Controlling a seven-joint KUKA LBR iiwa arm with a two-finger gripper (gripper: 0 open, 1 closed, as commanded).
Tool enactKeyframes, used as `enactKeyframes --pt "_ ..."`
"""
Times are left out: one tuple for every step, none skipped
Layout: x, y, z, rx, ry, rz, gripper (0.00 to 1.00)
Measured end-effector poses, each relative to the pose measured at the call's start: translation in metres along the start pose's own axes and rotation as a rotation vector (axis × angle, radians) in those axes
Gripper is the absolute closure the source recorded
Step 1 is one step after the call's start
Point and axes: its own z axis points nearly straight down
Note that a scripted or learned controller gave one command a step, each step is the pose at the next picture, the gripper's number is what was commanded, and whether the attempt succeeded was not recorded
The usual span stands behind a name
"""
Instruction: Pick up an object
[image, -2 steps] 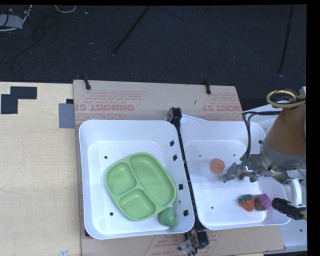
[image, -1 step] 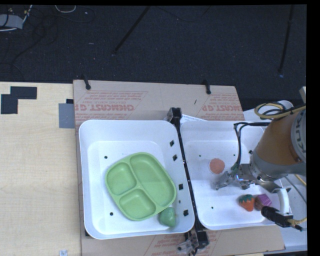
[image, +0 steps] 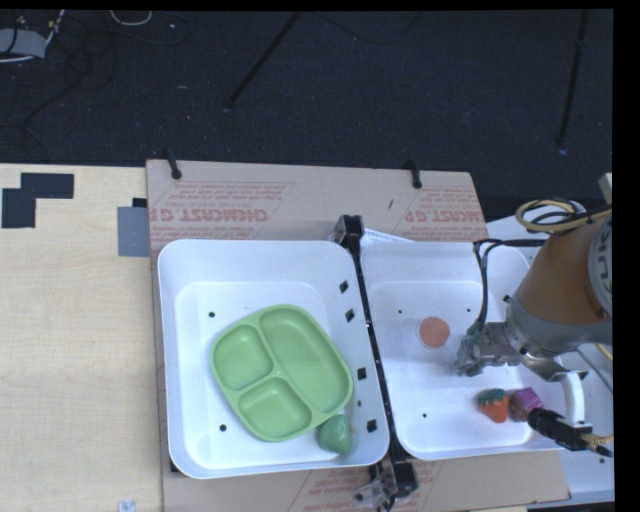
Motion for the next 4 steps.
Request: enactKeyframes --pt "-0.011 -0.003 -0.052 -0.006 -0.003 0.000 1.00" --pt "-0.012 0.005 -0.113 -0.009 -0.003 -0.007 1.00" --pt "-0.012 0.005 -0.108 -0.003 -0.002 -0.006 1.00" --pt "0.033 0.023 -0.104 -0.003 -0.001 -0.009 1.00"
